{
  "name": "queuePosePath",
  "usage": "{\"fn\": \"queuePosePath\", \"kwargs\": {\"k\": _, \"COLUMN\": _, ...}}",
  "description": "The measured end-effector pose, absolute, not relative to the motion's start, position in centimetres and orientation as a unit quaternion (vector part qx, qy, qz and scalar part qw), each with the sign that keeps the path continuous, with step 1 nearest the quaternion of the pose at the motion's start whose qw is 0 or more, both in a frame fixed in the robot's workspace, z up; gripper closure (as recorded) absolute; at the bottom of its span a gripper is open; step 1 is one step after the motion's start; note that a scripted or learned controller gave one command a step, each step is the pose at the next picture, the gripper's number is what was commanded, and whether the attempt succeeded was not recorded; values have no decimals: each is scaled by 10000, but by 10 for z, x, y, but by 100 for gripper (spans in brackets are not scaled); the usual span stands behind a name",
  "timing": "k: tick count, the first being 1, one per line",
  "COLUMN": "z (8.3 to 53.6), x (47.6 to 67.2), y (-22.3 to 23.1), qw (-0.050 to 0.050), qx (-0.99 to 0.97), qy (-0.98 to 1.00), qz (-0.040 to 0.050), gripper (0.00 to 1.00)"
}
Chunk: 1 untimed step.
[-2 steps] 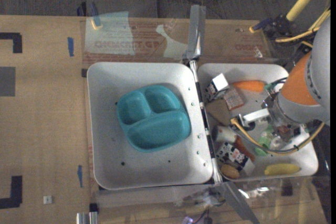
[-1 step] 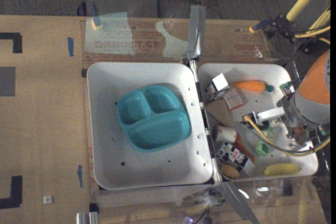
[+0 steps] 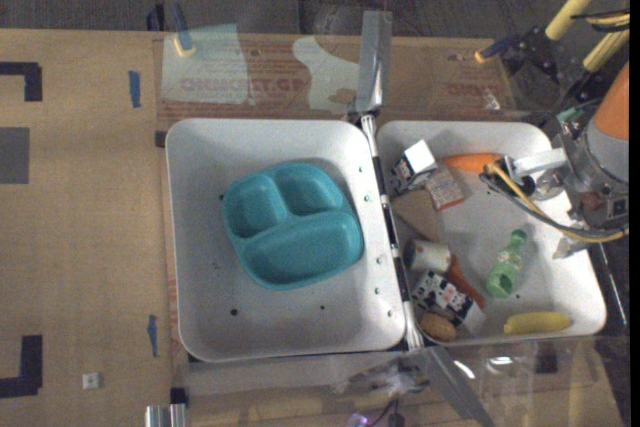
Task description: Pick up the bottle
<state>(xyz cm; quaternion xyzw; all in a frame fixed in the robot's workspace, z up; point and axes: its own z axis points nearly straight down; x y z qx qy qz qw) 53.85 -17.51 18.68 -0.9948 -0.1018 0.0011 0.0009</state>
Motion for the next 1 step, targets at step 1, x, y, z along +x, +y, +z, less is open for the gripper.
{"fn": "queuePosePath", "kwargs": {"k": 1, "z": 89, "x": 562, "y": -174, "qw": -4, "qx": -9947, "qy": -1028, "qz": -36, "gripper": 0}}
